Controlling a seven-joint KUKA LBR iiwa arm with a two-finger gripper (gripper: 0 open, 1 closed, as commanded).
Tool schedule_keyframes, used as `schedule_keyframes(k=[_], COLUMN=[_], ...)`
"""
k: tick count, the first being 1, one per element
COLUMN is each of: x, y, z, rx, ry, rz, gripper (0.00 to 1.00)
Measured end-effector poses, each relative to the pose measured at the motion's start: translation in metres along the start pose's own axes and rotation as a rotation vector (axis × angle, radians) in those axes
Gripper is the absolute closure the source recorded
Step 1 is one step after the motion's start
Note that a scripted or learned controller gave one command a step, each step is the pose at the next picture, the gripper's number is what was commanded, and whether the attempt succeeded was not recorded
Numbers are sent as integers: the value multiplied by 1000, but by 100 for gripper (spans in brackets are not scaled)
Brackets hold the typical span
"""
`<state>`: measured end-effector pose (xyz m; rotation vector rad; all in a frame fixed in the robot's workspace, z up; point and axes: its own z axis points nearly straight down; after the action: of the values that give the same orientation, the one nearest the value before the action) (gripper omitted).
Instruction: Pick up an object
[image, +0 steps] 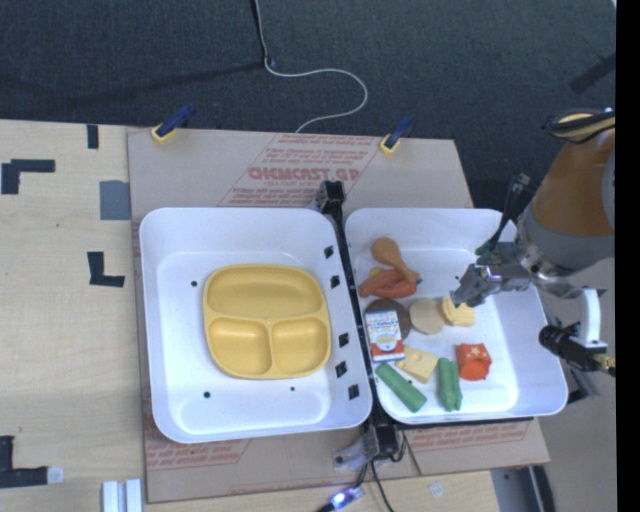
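Here the dark two-finger gripper hangs low inside the right shallow white bin, its tip just above the left edge of a small pale yellow cheese-like block. Whether its fingers stand apart or together cannot be told from this slanted view, and nothing is seen between them. The grey arm with its orange band enters from the right.

Just left of the yellow block lies a round beige disc, touching a dark brown round piece. Beside that is a small white-and-red printed packet. Above these lie an orange carrot-shaped toy and a tan drumstick-shaped toy. Toward the near side of the bin sit a pale yellow wedge, two green pod-shaped pieces, and a red block-like toy, the last near the yellow block but apart from it.

The left shallow white bin holds a yellow three-compartment plastic tray, lying flat. Both bins rest on a brown cardboard sheet on the bench.
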<state>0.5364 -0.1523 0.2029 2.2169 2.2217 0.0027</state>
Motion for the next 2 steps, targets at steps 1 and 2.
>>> schedule_keyframes(k=[1,2], x=[1,53], y=[1,-3], z=[-23,-11], rx=[2,6], ry=[1,2], rz=[1,-3], gripper=[100,100])
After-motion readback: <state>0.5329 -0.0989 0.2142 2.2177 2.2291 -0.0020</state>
